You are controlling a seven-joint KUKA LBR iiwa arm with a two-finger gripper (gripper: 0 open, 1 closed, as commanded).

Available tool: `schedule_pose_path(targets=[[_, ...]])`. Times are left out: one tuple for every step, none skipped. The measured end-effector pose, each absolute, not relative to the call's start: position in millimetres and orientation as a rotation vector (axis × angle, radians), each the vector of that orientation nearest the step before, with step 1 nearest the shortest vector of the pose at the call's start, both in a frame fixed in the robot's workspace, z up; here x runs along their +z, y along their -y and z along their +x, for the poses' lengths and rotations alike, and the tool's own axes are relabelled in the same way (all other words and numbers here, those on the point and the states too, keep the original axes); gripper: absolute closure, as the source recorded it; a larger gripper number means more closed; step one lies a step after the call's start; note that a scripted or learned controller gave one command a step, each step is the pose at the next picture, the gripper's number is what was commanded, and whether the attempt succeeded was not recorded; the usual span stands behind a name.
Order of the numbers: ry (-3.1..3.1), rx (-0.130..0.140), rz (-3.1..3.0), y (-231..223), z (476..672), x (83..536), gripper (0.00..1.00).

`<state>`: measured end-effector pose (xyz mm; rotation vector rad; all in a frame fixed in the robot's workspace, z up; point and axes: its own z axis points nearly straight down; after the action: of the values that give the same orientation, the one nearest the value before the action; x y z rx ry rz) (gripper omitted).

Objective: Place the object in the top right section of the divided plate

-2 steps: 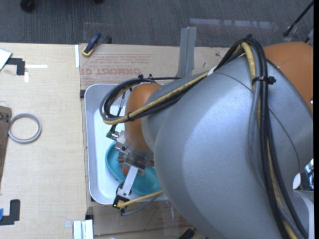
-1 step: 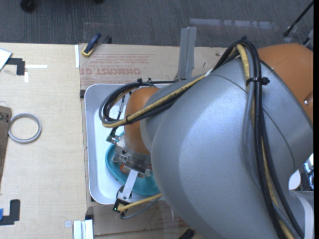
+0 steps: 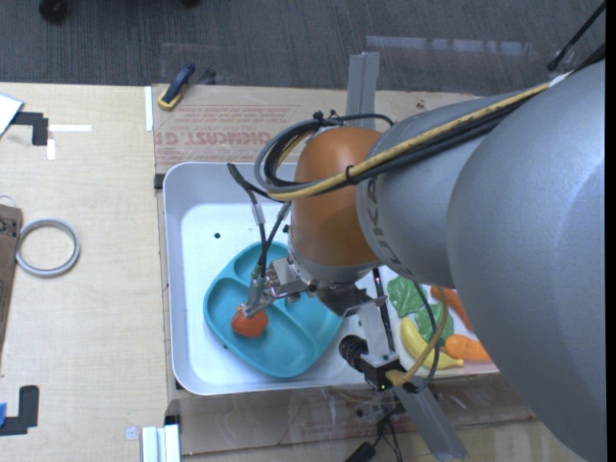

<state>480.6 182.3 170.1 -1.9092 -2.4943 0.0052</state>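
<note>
**Tomato-like object at the gripper tip, on the divided plate**

Object count is one: a small round red-orange piece (image 3: 250, 323), smooth, lying in a section of the plate just below the gripper (image 3: 258, 301). Whether the fingers grip it — cannot tell. One grey arm (image 3: 500, 229), bulky and matte, with a glossy orange band (image 3: 332, 200), looms above and to the right. One white bin (image 3: 188, 287) — shallow, rounded corners — surrounds one teal divided plate (image 3: 294, 349) under the tool.
</note>
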Motion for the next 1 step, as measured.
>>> schedule_pose_path(targets=[[2.494,0.005,-1.909,-182.3,480.6,170.0,0.0]])
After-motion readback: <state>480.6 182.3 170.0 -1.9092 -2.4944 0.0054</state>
